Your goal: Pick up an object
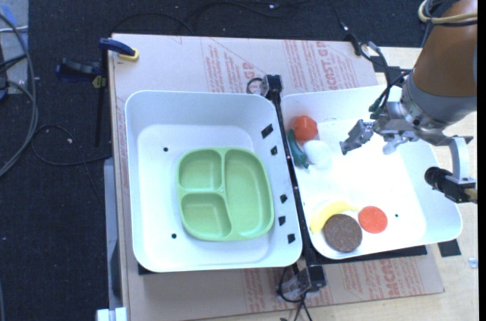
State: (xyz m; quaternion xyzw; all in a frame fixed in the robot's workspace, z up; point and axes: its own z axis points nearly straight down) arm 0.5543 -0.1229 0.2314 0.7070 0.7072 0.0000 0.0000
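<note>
While the tool (357,136) hangs spread and holding nothing over the right bin (440,194) at centre right of the frame, no pick is made yet; candidates wait below: orange ball (304,127), brown disc (343,233), red disc (373,219)

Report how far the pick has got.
Done: the gripper is over the right bin. In hand: nothing; it sits apart from the orange ball, brown disc and orange disc, which lie in the bin. Left: descend, close on one and lift.
</note>
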